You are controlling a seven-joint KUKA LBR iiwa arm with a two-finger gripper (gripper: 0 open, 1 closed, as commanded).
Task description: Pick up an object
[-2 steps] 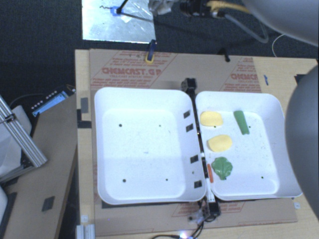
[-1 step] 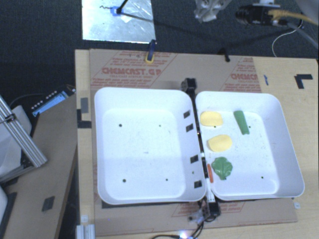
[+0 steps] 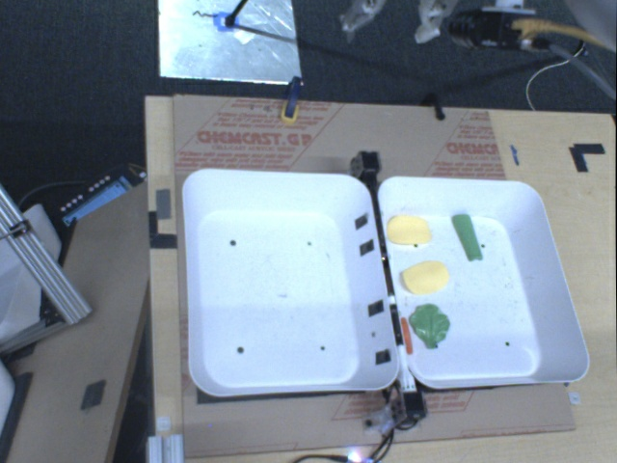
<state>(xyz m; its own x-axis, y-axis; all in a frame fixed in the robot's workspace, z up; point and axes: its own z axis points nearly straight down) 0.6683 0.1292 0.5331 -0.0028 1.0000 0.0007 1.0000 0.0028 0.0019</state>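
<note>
Locate the green stick (image 3: 468,236) in the right bin (image 3: 554,258): its long axis runs near-to-far with a slight lean, the far end tipped a little to the left, and it lies flat on the bin floor toward the far side. To its left you will find two yellow pieces, the far yellow piece (image 3: 408,229) and the near yellow piece (image 3: 425,277), both close to the bin's left wall, each a rounded oval with its longer side running left to right. Nearer to you lies the green leafy piece (image 3: 430,325), lumpy in outline, with a small orange sliver (image 3: 407,334) just beside it at the wall. The left bin (image 3: 222,355) stands alongside, the two joined along a black clipped seam. Both bins rest on a brown printed board (image 3: 318,133) laid over a pale bench, with dark carpet beyond and a shiny metal sheet (image 3: 202,41) at the far left. The gripper (image 3: 397,13) hangs above the carpet at the far edge of the scene, its two pale fingers spread apart and pinching nothing. All items in the right bin lie well apart from it, on the near side, with the green stick slightly to its right.
</note>
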